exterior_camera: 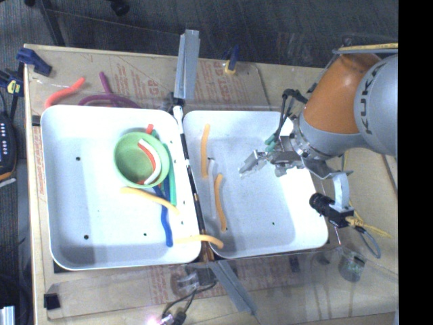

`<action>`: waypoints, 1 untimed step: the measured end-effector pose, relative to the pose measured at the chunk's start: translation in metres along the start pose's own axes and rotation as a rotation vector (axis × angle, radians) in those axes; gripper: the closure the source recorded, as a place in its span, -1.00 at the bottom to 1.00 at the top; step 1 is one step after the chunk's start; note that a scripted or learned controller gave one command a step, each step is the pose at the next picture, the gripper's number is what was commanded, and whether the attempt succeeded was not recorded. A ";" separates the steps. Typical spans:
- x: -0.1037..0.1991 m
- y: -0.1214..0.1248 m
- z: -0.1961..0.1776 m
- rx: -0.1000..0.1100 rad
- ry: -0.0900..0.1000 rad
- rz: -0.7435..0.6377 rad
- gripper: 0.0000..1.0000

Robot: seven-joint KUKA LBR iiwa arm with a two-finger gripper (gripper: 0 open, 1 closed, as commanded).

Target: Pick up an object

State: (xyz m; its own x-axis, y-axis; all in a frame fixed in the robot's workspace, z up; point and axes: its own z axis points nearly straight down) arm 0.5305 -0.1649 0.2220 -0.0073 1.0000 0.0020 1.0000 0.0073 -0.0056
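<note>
Two orange sticks (218,202) lie in my right bin (284,239). My gripper (249,166) hangs spread apart, holding nothing, mid-frame, ready to grab one.

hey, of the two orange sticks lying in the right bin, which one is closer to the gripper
The lower orange stick, in the middle of the right bin. The upper stick lies farther left of the gripper, by the bin's left wall.

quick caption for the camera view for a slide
KUKA arm's gripper hovers over the right bin near two orange strips; green bowl sits in the left bin.
</note>
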 end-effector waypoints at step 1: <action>0.045 0.046 0.119 -0.005 -0.007 -0.329 -1.00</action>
State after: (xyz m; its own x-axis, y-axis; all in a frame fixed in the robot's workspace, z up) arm 0.5758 -0.1193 0.1026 -0.3297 0.9441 -0.0044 0.9441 0.3297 -0.0010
